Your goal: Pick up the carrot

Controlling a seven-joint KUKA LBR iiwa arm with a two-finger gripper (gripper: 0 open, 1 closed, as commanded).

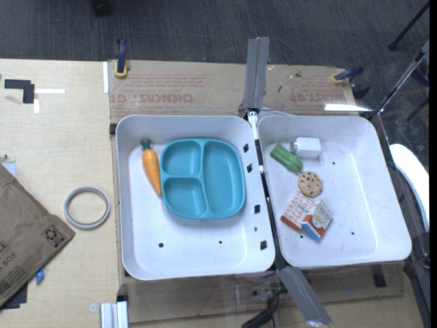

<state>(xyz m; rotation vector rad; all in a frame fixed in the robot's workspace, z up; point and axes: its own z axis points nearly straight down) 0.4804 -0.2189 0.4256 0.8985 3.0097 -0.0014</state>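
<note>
An orange carrot (151, 170) with a green top lies in the left bin (188, 255), along its left side, pointing toward the front. It rests just left of a teal divided plate (204, 178), with a narrow gap between them.
The right bin (362, 244) holds a green vegetable (286, 158), a small white block (306, 146), a cookie (310, 184) and a colourful carton (307, 218). A tape roll (87, 206) and a brown cardboard box (24, 241) lie on the bench to the left.
</note>
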